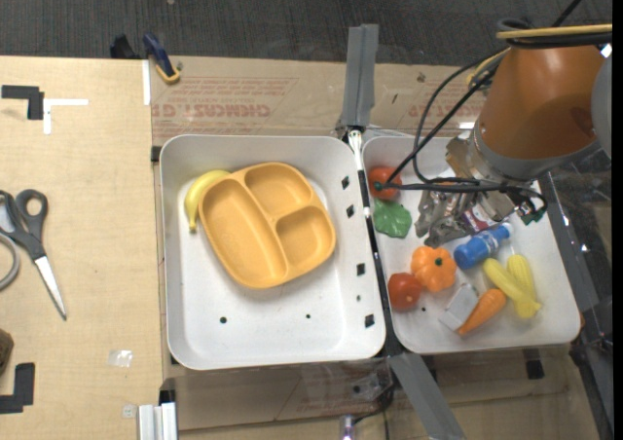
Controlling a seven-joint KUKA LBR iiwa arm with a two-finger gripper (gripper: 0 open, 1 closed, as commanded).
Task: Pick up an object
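Hanging low over the right bin [560, 331], the claw [446, 219] is seen among the toys; whether it is apart or together cannot be told. A blue bottle [481, 246] lies just to its right, a green piece [393, 221] just to its left, a red tomato [384, 181] up-left, and an orange pumpkin [434, 268], carrot [483, 311] and yellow corn [516, 282] below it. Well to the left, a yellow divided plate [265, 224] and a banana [200, 195] are noted in the left bin [263, 336].
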